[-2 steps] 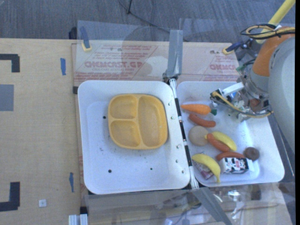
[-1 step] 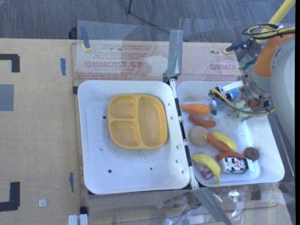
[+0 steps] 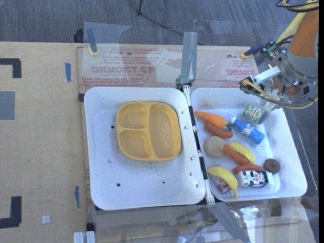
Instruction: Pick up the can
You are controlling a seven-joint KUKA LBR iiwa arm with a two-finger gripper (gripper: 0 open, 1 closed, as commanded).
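The can [image 3: 254,113], green and white, is seen lying tilted on its side at the far edge of the right bin [image 3: 293,151], just right of the blue bottle [image 3: 246,129]. The gripper [image 3: 271,97] hangs close above and slightly beyond it, at the bin's far right corner. Whether the tool is released or clenched cannot be told, since the wrist, cables and housing are bunched over it. Nothing is seen grasped.

For the step in hand, judged to be the approach to the can, the tool is best brought straight down over the can's middle, with the closing line set across the short width of the body rather than along its length. As the can lies tilted, a roll toward the bin wall is likely if only one side is touched first. The bottle's cap end lies just beside the can, so that side must be entered with care.

The lower end of the tool is hard to make out against the white bin. The arm [image 3: 306,34] is cut off at the right edge, and the can's label is too small to be read.
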